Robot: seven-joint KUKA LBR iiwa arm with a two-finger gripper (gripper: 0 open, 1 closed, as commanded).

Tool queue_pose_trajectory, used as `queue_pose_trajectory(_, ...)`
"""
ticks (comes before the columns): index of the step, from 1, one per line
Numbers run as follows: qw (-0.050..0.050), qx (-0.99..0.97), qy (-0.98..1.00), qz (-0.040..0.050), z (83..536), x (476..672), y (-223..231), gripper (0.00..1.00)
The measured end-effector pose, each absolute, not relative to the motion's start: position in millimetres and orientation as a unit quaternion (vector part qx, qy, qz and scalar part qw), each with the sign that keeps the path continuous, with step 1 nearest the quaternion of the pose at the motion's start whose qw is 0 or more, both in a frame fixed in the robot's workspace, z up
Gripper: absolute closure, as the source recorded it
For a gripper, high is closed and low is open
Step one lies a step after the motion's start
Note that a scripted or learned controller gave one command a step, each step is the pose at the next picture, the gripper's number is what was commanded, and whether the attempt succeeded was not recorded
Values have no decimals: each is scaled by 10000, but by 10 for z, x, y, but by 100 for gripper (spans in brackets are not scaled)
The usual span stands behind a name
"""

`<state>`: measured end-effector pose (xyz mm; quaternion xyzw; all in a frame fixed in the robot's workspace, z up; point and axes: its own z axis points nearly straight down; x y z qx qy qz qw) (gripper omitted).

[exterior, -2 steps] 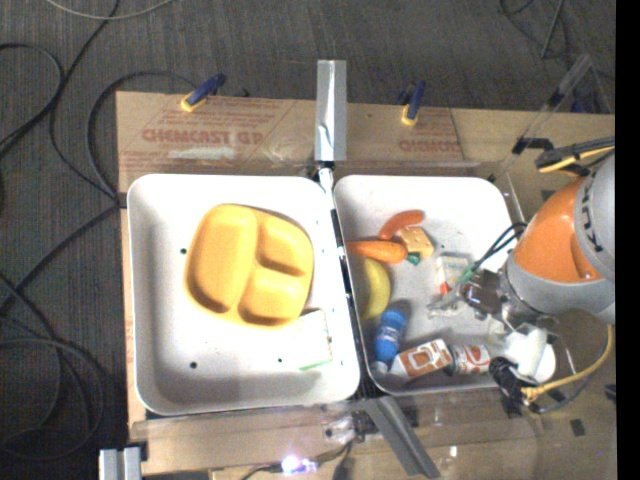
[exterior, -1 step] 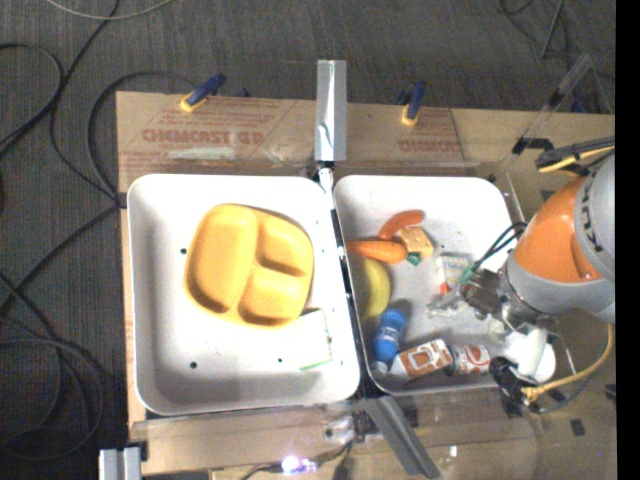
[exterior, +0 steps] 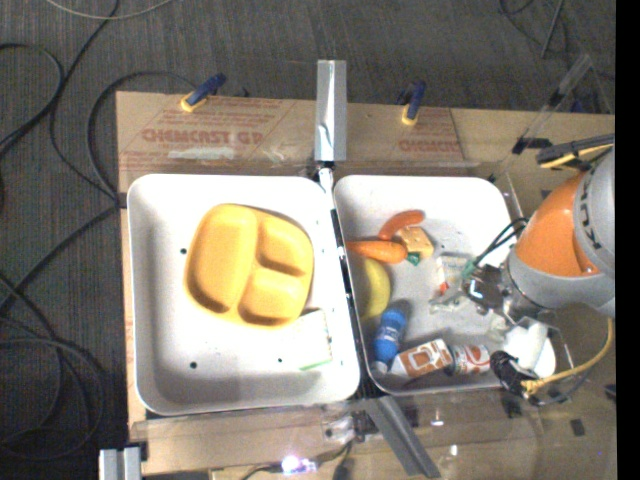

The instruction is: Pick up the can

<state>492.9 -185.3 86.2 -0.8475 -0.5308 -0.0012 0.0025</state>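
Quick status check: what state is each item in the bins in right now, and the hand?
yellow tray: upright, in left bin.
can: lying down, right bin, not grasped.
carton: lying flat by front wall.
carrot: lying flat.
hand: over right bin, holding nothing visible; finger state unclear.

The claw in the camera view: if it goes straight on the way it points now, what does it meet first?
The claw points left and down into the right bin. Straight on it would probably meet the bare white floor first, then the yellow fruit beyond. The can lies lower in the picture, off that line. Depth is unclear.
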Motion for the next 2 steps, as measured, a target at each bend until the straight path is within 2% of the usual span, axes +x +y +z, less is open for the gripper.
queue_pose_trajectory(1,-39,-8515,-5243,-6,869,5479,-1529,0)
queue_pose_trajectory(2,61,-8389,-5442,-64,883,5382,-1987,0)
